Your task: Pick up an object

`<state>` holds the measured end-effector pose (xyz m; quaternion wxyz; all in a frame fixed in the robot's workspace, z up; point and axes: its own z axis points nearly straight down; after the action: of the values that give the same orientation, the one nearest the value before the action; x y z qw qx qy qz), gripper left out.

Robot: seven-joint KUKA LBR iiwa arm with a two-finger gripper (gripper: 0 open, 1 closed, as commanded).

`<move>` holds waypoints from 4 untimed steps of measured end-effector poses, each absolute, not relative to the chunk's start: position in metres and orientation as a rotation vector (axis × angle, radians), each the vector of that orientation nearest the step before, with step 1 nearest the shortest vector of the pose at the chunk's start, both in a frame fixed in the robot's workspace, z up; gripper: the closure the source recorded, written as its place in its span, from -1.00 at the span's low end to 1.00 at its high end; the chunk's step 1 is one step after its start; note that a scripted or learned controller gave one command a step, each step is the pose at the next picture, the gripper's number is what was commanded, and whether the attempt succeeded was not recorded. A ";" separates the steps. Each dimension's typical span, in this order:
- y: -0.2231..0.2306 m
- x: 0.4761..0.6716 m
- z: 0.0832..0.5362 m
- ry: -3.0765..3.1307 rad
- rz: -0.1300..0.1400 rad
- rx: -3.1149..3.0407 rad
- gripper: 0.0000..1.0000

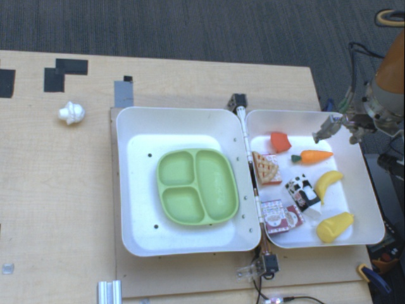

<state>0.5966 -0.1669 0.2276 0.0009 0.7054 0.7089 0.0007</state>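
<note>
The right bin (370, 198) holds several toy foods: a red wedge (280, 142), an orange carrot (313, 157), a waffle piece (266, 168), a yellow banana (328, 183), a black-and-white toy (302, 192), a red packet (280, 216) and a yellow lump (334, 227). My gripper (339, 132) hovers over the bin's far right corner, just above and right of the carrot. It is open, with nothing between its fingers. The grey arm with its orange band enters from the right edge.
The left bin (126, 170) bears a green divided plate (197, 187). A small white object (71, 113) lies on the bench at far left, near black tape patches (63, 73) and a grey block (124, 94). Cables hang at the right.
</note>
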 end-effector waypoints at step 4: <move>-0.206 0.660 0.130 2.225 0.004 2.211 -1.00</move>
<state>0.6604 -0.2056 0.1295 0.0022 0.7049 0.7093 0.0012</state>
